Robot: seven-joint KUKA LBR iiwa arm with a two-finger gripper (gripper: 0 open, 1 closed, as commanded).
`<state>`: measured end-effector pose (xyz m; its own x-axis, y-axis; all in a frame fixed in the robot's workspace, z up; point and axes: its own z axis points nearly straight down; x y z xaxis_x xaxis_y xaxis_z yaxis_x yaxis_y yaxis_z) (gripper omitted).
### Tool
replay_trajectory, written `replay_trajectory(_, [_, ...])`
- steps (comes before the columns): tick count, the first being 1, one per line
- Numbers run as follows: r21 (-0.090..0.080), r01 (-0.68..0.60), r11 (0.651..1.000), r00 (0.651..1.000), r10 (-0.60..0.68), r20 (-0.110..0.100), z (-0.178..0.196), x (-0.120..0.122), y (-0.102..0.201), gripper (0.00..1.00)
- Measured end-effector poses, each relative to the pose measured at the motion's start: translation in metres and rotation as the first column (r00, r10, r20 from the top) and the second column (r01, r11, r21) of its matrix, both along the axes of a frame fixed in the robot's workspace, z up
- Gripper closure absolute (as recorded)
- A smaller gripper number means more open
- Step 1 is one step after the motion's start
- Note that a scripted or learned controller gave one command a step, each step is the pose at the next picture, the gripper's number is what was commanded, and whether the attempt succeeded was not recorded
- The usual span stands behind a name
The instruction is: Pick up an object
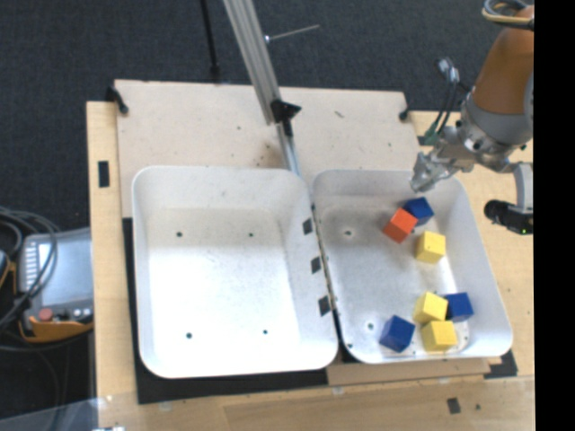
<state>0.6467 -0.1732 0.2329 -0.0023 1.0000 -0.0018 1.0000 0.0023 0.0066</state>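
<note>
Nearest the lens: front strip of worktop [269,407], bare wood. Noted from left to right.

Far left, off the worktop: grey control box [45,277] with cables, not involved.

Left bin [148,187]: white, shallow, nothing lying in it.

Slanted metal rail [256,52] crossing above the seam between the bins.

Right bin [355,196]: holds all the candidates. Front cluster, near the front rim: blue cube [396,332], then two yellow cubes [430,307] [439,335] touching or nearly so, with a second blue cube [458,305] just beside them. Farther back: orange cube [400,225] touching a third blue cube [418,210], and a lone yellow cube [429,246] just beside that pair.

Pincer [424,180]: over the back right of the right bin, just behind the blue/orange pair, pointed down toward them. Cannot tell whether apart or together; too small and blurred at the tip. Nothing seen between them.

Progress, as a judgement: approach stage only. No cube lifted; all seven resting on the bin floor. Remaining: descend onto a cube (blue or orange looks the likeliest target by position), close, lift clear. Risk: the two touching cubes may crowd the grasp.
</note>
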Motion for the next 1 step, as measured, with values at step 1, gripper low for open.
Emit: replay_trajectory(1, [0.002, -0.004, 1.000, 1.000, 0.004, -0.006, -0.0067, 0.0083, 0.0530, 1.00])
